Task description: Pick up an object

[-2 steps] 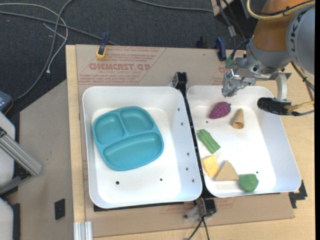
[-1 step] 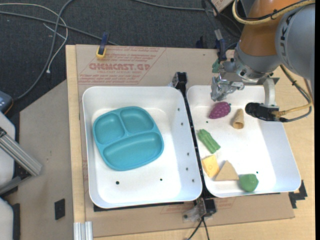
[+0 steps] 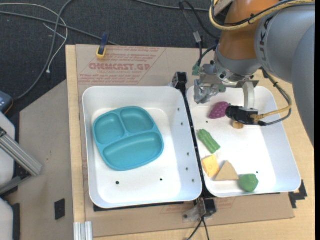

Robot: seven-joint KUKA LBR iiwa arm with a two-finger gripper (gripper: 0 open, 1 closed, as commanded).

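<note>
Fingers (image 3: 202,95) hang just beside purple piece (image 3: 218,110), grip unclear.

Bins (image 3: 95,149) glossy white plastic; teal tray (image 3: 129,137) smooth, probably plastic; cardboard (image 3: 125,64) matt.

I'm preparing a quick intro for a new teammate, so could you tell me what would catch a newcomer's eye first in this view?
Most striking is the grey arm with its orange band, reaching in over the far end of the right bin, its gripper hanging just beside a purple toy. Next comes the teal divided plate lying alone in the left bin. Small food toys cluster at the right bin's near end.
</note>
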